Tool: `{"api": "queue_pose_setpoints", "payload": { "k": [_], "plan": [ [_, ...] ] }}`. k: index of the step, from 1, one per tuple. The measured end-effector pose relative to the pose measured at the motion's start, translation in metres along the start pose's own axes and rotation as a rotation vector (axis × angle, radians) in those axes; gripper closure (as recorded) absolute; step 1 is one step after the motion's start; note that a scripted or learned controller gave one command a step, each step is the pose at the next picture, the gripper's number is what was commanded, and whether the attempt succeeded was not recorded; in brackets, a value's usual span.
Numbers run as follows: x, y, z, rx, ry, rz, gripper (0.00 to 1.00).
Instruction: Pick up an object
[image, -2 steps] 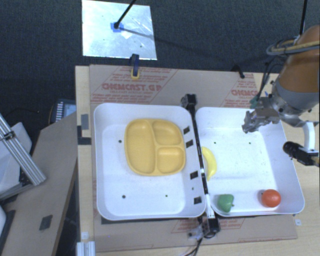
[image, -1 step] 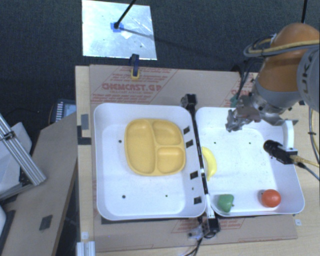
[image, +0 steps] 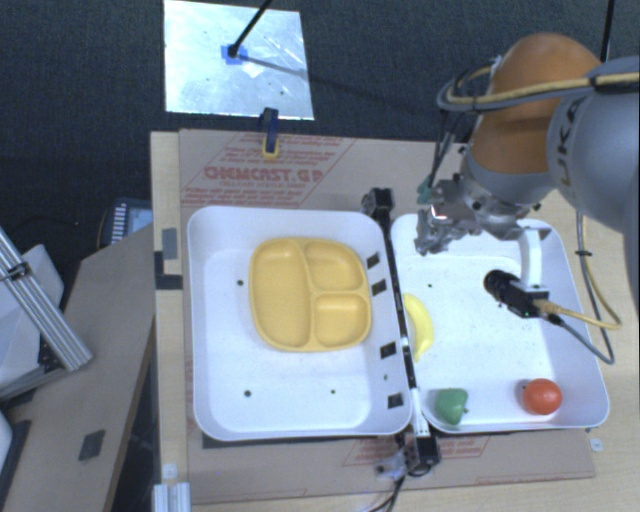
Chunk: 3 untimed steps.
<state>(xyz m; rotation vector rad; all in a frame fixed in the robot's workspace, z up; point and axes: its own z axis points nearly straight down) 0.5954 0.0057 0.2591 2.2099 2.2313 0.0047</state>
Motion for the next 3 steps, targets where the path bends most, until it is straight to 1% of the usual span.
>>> {"api": "queue_pose_setpoints", "payload": {
  "k": [1, 2, 3],
  "plan": [
    [0.052, 0.018, 0.003, 0.0, 0.0, 0.0, 1.0],
    [0.103, 0.046, 0.025, 0.001, 0.0, 0.0, 1.0],
    [0.1, 0.045, 0.024, 0.001, -0.001, 0.004, 0.0]
  ]
}}
